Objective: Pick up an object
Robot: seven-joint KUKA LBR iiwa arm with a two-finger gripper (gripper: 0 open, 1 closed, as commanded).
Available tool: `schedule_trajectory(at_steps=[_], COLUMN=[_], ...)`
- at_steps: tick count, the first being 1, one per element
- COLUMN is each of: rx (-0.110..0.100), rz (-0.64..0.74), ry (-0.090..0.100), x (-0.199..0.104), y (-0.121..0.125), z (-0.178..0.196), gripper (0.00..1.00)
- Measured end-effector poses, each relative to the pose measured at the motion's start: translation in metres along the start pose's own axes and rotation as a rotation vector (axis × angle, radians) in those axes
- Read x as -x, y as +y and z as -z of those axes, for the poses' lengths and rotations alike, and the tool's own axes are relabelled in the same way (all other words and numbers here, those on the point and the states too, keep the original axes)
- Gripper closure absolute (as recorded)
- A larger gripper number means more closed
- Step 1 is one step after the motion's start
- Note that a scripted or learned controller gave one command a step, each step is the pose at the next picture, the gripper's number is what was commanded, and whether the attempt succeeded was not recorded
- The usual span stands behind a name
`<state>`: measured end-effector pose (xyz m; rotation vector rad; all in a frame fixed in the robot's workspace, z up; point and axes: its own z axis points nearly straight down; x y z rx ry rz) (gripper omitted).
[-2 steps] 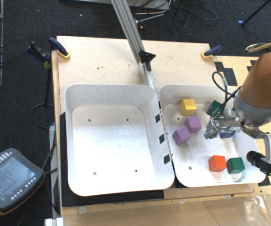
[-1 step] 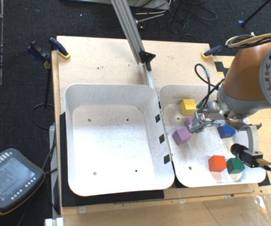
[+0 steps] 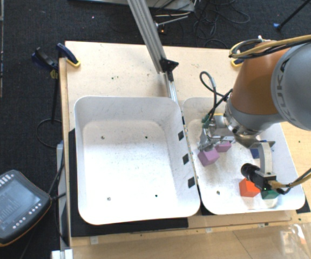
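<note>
My gripper [image 3: 208, 144] hangs over the left part of the right bin [image 3: 228, 201], under the grey and orange wrist. A purple block [image 3: 208, 156] lies directly beneath its tip, touching or nearly touching it. A second, pinker purple piece [image 3: 223, 146] shows just to the right, partly hidden by the gripper body. An orange block [image 3: 248, 188] and a green object [image 3: 269, 195] rest near the bin's front right corner. A small blue object [image 3: 255, 152] lies right of the gripper, partly covered by the arm.
The left bin [image 3: 85, 144] sits beside the right one, their rims meeting at a ridge with black clips. A slanted aluminium bar [image 3: 147, 28] runs down to the bench's back edge. A handheld pendant [image 3: 9, 206] lies off the bench at lower left.
</note>
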<state>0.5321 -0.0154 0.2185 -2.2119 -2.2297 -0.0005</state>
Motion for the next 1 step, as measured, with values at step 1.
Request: schedule_trajectory(at_steps=[1], rx=[0.001], rz=[0.000], ry=[0.000], x=[-0.0461], y=[0.0116], z=[-0.0038], gripper=[1.00])
